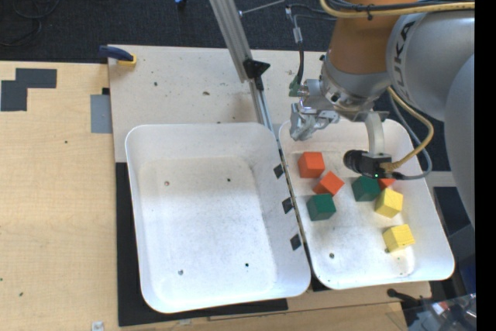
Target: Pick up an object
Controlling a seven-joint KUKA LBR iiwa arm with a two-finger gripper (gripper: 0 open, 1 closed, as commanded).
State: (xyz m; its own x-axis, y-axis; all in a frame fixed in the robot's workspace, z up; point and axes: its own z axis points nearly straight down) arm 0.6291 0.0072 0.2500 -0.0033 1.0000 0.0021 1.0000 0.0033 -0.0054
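In the right bin (372,275) lie several small blocks: an orange block (312,164), a second orange block (331,183), a dark green block (321,206), another green block (365,188), a yellow block (389,202) and a second yellow block (398,237). A small red piece (387,182) peeks out beside the green block. My gripper (304,128) hangs over the far left part of the right bin, just above and behind the orange block, with nothing visible between its fingers.
The left bin (155,167) lies beside the right one, split off by a ridge with black clips (285,190). A slanted aluminium rail (229,23) rises behind the bins. The grey arm with its orange band (380,8) covers the upper right. A blue-yellow clamp (118,54) sits at the bench's far left.
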